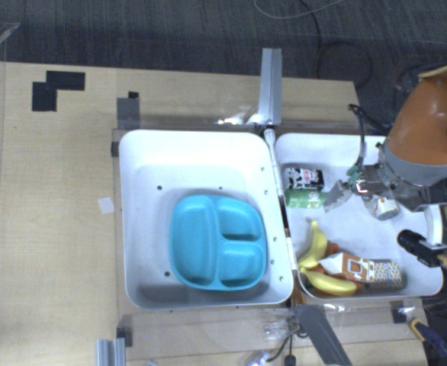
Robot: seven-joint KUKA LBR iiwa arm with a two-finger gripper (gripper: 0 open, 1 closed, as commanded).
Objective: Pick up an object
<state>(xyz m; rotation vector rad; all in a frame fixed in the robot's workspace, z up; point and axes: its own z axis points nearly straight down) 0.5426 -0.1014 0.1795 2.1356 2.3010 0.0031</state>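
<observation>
My gripper [351,190] hangs over the middle of the right bin [338,149], at the end of the grey arm with its orange band [431,124]. Just left of it, against the bin's left wall, lies a small black-and-white carton [303,178] with a green pack [303,200] beside it. Lower down lie two yellow bananas [315,247] [331,284]. An orange, white and brown packet [367,270] lies against them at the bin's front. I see nothing held in the gripper.
The left bin [143,204] holds a blue divided plate [219,242]. A metal post [271,86] stands behind the wall between the two bins. Bare white floor shows in the right bin's back and right part.
</observation>
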